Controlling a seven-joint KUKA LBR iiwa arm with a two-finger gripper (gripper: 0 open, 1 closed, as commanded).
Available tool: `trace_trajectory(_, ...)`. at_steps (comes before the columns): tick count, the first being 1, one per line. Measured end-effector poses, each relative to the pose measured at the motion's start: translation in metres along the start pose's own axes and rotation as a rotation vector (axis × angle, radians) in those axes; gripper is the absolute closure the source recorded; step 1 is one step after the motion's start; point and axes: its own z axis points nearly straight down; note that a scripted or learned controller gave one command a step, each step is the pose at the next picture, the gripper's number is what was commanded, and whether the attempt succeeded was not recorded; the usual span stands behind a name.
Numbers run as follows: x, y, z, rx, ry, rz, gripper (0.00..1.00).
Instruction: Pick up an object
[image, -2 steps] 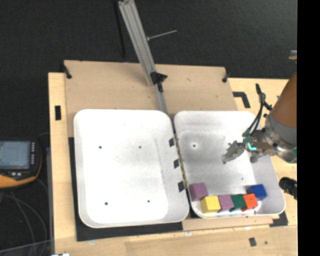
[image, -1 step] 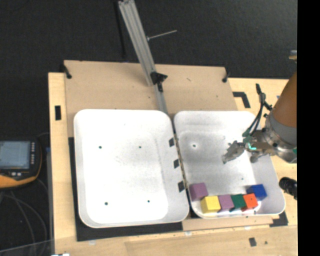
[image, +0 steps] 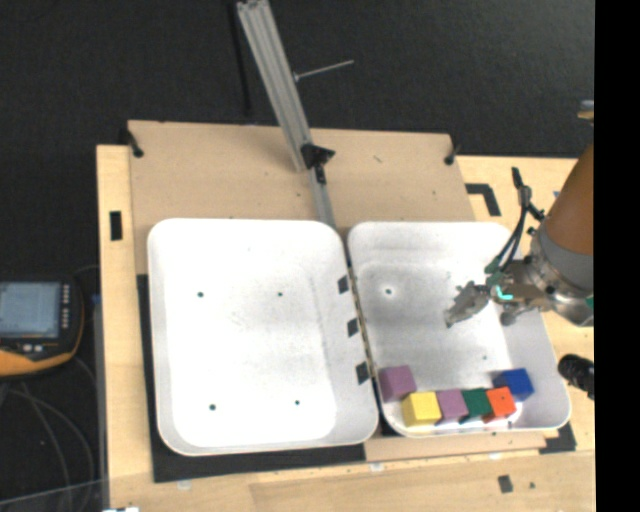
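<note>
Several small blocks lie along the near edge of the right bin (image: 420, 250): a purple block (image: 397, 380), a yellow block (image: 421, 408), a second purple block (image: 452, 404), a green block (image: 476, 403), an orange block (image: 499, 402) and a blue block (image: 514, 383). My gripper (image: 466, 303) hangs over the middle of the right bin, well behind the row of blocks and apart from them. Nothing shows between its fingers.
The left bin (image: 250, 330) sits beside the right one, with a row of black clips (image: 352, 325) between them. A slanted metal rail (image: 285, 90) reaches in from the back. A handheld pendant (image: 35, 315) lies off the bench at left.
</note>
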Motion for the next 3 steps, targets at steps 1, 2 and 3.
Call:
trace_trajectory(1, 0.0, 0.0, 0.0, 0.0, 0.0, 0.001, 0.0)
trace_trajectory(2, 0.0, 0.0, 0.0, 0.0, 0.0, 0.001, 0.0)
trace_trajectory(3, -0.049, -0.013, -0.066, -0.001, -0.002, -0.012, 0.0)
